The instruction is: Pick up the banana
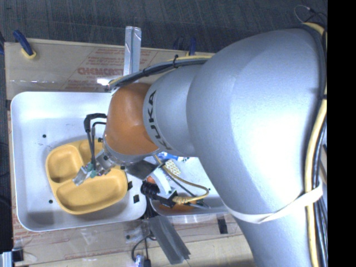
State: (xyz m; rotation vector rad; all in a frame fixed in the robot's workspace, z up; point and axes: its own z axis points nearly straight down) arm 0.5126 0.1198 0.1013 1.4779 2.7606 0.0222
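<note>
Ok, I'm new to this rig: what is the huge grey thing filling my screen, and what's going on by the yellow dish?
You have one camera, fixed above the bench and looking down at a slant. The grey bulk is the robot arm, with an orange band above its wrist, reaching in from the right. Its gripper hangs over a yellow divided dish lying in the left white bin. Whether it holds anything cannot be told from here. A small blue-and-white item peeks out beneath the arm.
</note>
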